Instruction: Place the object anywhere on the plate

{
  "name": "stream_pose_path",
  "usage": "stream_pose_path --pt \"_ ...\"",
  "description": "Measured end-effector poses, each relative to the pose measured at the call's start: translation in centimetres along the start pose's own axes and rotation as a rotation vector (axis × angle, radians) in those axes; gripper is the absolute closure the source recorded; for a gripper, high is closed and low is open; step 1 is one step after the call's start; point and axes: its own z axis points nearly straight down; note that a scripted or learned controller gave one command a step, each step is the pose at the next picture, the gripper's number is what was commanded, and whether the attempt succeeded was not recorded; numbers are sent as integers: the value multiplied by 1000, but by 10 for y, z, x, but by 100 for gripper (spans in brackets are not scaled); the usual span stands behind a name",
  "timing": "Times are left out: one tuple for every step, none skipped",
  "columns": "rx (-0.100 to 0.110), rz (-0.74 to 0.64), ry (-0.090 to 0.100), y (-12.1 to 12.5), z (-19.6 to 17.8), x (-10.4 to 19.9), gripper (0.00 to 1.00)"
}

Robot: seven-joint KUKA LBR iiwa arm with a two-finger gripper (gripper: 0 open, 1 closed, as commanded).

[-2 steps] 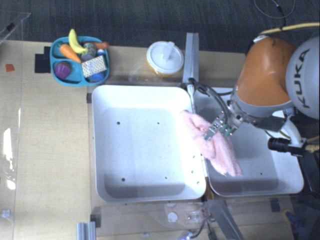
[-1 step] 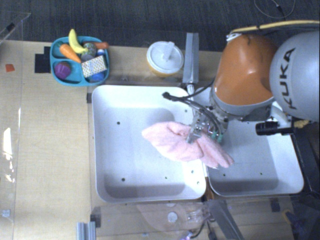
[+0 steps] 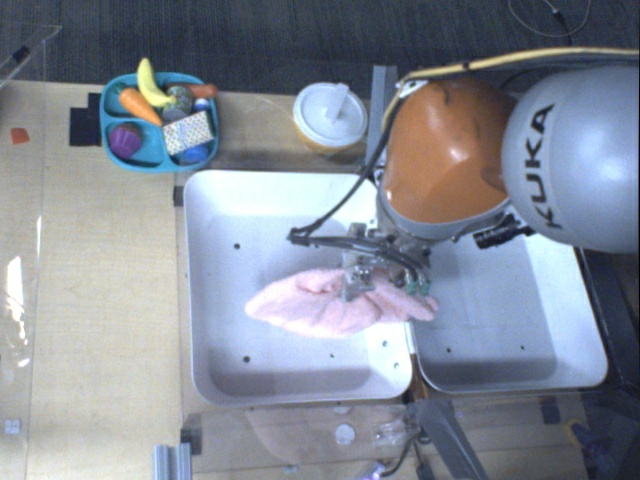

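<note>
Hovering right over the pink cloth (image 3: 330, 306), your claw (image 3: 358, 283) meets its right half; you cannot tell its state. That cloth lies in the left bin (image 3: 215, 268), long axis left-right, spilling onto the right bin's (image 3: 560, 358) edge.

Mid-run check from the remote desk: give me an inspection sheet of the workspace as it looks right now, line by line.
Surface: two shallow white bins, left bin and right bin, on a light wooden bench.
Job's things: pink cloth lies crumpled in the left bin, its right end over the bins' shared edge; no plate identified.
Clutter: blue divided tray of toy food, including a banana and carrot, beyond the left bin; white lidded cup beside it.
Grippers: gripper sits at the cloth's top; finger state cannot be told.
Cables: black cable runs from the wrist; a thin loop of wire on the floor.
Surroundings: dark carpet behind the bench.
</note>
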Motion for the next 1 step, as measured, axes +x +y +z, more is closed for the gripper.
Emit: stream_pose_path --pt "0 0 0 0 0 0 0"
